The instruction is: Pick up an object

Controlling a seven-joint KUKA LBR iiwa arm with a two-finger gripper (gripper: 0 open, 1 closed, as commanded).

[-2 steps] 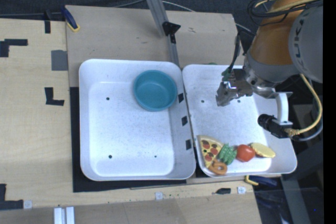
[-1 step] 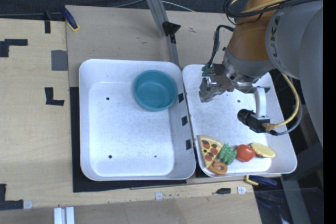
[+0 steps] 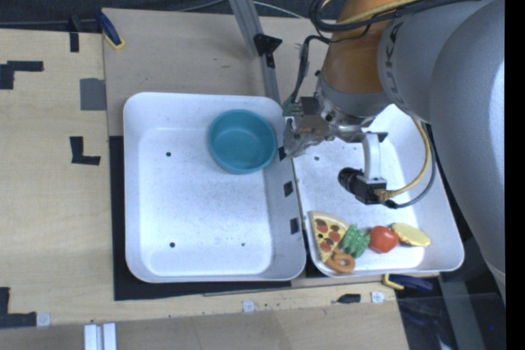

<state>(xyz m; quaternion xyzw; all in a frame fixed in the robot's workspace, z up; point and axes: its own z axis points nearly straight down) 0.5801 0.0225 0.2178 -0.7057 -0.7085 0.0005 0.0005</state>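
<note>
A blue bowl [image 3: 241,141] sits upright in the left white bin [image 3: 164,242], near its far right corner. In the right bin [image 3: 435,254], along the near edge, lie a pizza slice [image 3: 326,232], a green toy [image 3: 355,240], a red tomato-like piece [image 3: 383,238] and a yellow piece [image 3: 410,235]. My gripper [image 3: 295,137] hangs at the divider between the bins, just right of the bowl's rim. The wrist body hides its fingers from this angle.
The grey arm with its orange band [image 3: 369,37] covers the far part of the right bin. A black cable fitting [image 3: 361,183] hangs over that bin's middle. A metal pole [image 3: 242,4] slants in from the top.
</note>
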